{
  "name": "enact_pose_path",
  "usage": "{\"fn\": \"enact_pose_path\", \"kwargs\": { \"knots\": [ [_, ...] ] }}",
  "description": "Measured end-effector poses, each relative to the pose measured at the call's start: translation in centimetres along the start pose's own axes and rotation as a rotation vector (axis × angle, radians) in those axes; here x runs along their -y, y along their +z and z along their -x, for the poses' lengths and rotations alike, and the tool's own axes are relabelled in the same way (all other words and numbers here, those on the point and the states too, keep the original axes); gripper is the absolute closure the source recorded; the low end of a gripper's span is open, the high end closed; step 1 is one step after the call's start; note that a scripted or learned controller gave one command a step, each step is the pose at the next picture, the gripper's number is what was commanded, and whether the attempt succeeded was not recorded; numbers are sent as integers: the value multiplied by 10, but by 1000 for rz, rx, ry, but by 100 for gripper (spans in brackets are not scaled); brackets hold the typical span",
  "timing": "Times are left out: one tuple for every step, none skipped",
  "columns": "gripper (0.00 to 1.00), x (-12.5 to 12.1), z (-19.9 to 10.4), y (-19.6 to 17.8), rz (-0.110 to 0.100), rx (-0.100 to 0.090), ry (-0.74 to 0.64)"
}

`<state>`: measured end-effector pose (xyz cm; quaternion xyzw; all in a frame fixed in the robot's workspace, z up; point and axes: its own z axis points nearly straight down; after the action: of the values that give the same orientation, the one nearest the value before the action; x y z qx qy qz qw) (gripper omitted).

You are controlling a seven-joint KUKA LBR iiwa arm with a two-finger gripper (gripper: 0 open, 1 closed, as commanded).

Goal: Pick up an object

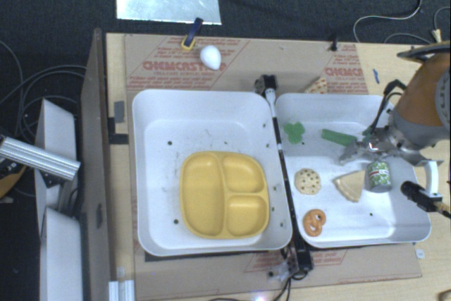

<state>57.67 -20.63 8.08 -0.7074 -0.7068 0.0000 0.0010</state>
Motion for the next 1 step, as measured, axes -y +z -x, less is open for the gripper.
{"fn": "enact_pose_path", "kwargs": {
  "knots": [
    [0, -98, -23, -71, 19, 5, -11]
  ]
}}
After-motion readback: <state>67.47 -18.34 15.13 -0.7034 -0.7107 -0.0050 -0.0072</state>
